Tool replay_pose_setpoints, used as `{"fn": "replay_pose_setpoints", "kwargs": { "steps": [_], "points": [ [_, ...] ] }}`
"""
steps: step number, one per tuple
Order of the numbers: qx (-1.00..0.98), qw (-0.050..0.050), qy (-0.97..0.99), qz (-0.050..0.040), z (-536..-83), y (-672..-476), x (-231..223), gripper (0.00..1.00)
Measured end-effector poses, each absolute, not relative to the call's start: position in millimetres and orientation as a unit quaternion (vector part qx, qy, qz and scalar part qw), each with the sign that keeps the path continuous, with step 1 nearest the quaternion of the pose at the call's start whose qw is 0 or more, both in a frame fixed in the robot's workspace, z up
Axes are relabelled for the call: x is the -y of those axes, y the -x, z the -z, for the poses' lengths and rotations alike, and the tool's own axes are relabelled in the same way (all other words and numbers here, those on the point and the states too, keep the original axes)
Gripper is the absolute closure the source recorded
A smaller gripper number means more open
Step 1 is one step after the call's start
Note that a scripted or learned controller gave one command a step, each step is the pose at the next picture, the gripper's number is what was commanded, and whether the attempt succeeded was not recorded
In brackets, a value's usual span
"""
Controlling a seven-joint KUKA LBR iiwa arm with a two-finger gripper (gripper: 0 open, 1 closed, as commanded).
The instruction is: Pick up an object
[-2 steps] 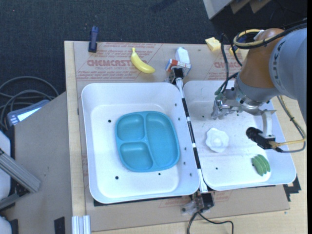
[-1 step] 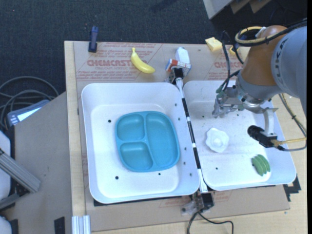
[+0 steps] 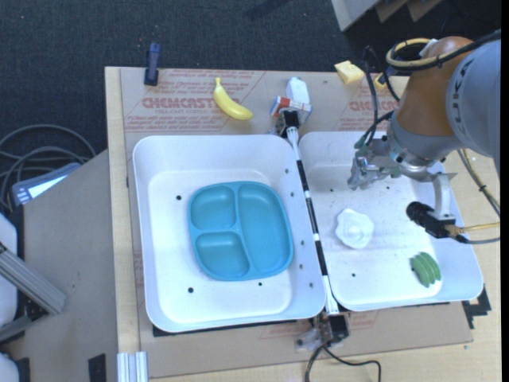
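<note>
My fingers (image 3: 367, 173), state unclear, hovered near the white crumpled soft lump (image 3: 354, 228) in the right white bin (image 3: 382, 297); probably light, squashy, pinch mid-body.

Grey arm (image 3: 469, 86) reaching in from right, orange-banded wrist bent down, gripper (image 3: 367, 173) lowered
</note>
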State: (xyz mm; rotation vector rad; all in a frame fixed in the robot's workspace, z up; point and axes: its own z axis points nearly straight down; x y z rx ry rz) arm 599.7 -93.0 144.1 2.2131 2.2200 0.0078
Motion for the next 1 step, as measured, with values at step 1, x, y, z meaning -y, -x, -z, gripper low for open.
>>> {"fn": "replay_pose_setpoints", "kwargs": {
  "steps": [1],
  "points": [
    [-0.708, 0.004, -0.706, -0.0030, -154.0, -600.2, 92.7, 1.00]
  ]
}}
